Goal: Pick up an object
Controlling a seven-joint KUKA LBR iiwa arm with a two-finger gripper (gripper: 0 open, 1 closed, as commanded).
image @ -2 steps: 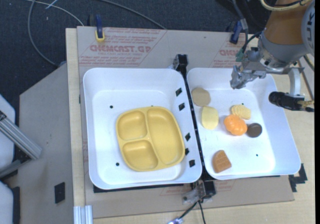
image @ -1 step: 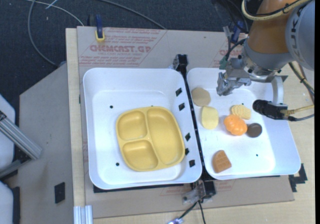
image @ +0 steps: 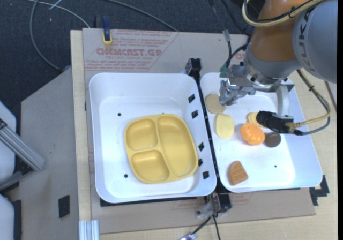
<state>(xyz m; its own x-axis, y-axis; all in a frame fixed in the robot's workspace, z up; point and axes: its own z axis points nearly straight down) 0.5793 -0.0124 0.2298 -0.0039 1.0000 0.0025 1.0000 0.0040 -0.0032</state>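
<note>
Gripper (image: 229,96) low over the right bin (image: 300,172), nothing seen between its fingers.

Taking the pale yellow piece (image: 224,125) as landmark: nearer the camera lies a brown block (image: 237,172); beside it to the right, an orange ball (image: 252,134); left, in the other bin (image: 102,126), a yellow tray (image: 160,148). Just behind it a tan disc (image: 214,104), with the gripper above its right edge; whether the fingers are apart or together I cannot tell.

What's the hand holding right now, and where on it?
Nothing visibly held. The hand hangs in the right bin just above the tan round piece; no item shows between its fingers.
</note>
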